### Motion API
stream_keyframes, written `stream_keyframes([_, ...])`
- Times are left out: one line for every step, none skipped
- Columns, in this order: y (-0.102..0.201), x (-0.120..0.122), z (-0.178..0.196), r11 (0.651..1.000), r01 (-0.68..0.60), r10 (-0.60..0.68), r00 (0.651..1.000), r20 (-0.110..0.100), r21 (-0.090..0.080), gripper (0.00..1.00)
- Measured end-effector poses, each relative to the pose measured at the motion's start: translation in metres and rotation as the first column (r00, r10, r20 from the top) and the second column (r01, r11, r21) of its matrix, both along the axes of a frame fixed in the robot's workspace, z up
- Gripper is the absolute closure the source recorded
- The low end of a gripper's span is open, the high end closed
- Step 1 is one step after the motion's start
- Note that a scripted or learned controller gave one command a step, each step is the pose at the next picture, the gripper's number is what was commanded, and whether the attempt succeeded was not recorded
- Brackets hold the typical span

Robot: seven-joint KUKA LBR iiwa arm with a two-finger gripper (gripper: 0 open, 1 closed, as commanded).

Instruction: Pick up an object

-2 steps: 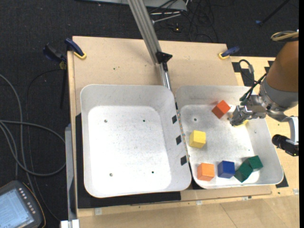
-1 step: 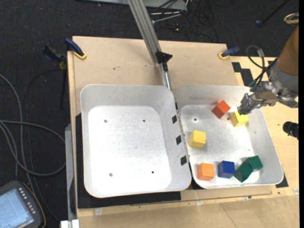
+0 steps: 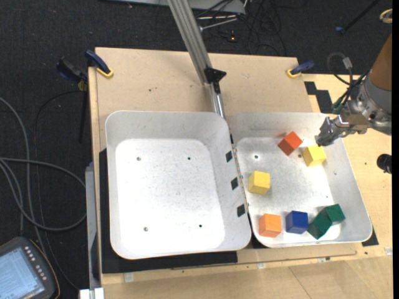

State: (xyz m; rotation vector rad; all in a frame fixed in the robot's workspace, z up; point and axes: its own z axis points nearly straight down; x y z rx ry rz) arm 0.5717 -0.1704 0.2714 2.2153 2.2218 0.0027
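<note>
Blocks sit in the right bin: orange-red cube and yellow cube near the far right side, another yellow cube mid-bin, then along the near wall an orange cube, blue cube and two green blocks touching each other. Left bin is beside it on the counter, w/ nothing in it that I can see.

End effector hangs over the right bin's far right edge, just beside the first yellow cube, apart from it. Can't tell from this angle how wide the fingers are; I see nothing b/w them.

My pick target is that yellow cube, closest to the tool. Looks like a small rigid block, prob light, flat faces, so no crush risk; smooth sides might slip if caught on a corner. I'd take it across two opposite flat faces, square-on. Orange-red cube sits close on one side, so approach needs clearance there.
</note>
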Motion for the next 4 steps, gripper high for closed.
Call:
stream_keyframes([0.054,0.009,-0.018,1.0,-0.005,0.005,1.0,-0.005,0.003,1.0])
stream_keyframes([0.106,0.016,-0.012,1.0,-0.006,0.006,1.0,-0.003,0.003,1.0])
stream_keyframes([0.165,0.017,-0.028,1.0,-0.006,0.006,1.0,-0.006,0.004,1.0])
stream_keyframes([0.211,0.028,-0.04,1.0,-0.004,0.004,1.0,-0.004,0.002,1.0])
